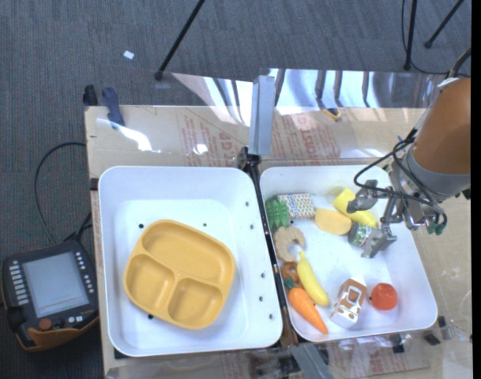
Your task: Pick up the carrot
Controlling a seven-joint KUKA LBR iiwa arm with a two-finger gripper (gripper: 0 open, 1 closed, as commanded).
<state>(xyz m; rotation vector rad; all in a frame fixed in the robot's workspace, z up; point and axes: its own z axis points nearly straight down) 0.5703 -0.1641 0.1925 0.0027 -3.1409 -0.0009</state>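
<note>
The carrot (307, 309) is orange with a green top and lies at a slant near the front edge of the right bin (414, 279), just below a banana (312, 281). My gripper (370, 223) hangs over the bin's right middle, well up and to the right of the carrot. Its fingers (378, 243) stand open, one on each side of a small green and yellow item (359, 233), and hold nothing.
The right bin also holds a corn cob (294, 207), yellow pieces (333, 221), a ring-shaped pastry (289, 242), a red tomato (384, 296) and a white-orange toy (349, 301). A yellow divided plate (179, 273) lies in the left bin (122, 188).
</note>
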